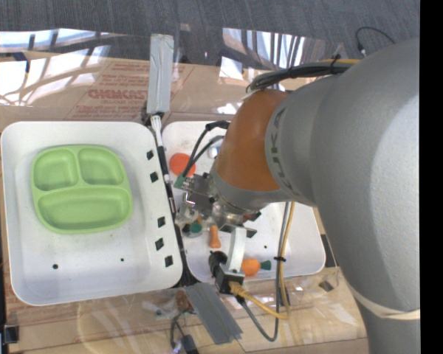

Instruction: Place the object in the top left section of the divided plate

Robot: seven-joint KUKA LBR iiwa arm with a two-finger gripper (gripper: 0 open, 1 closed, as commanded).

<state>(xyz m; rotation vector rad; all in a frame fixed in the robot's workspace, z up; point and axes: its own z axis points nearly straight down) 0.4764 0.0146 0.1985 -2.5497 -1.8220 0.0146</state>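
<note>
1. The gripper (207,223) hangs low over the right bin (306,245), near its left wall; I cannot tell how it is set.
2. Small orange and green objects (214,236) lie beneath and around it.
3. The green divided plate (80,189) sits in the left bin (29,271), toward its upper left corner.

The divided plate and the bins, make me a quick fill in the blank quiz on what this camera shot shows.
1. The divided plate is ____ in colour.
2. The plate lies in the ____ bin of the two.
3. The plate has ____ sections.
4. The arm reaches down over the ____ bin, where small orange objects lie.

Missing words: green; left; three; right
</note>
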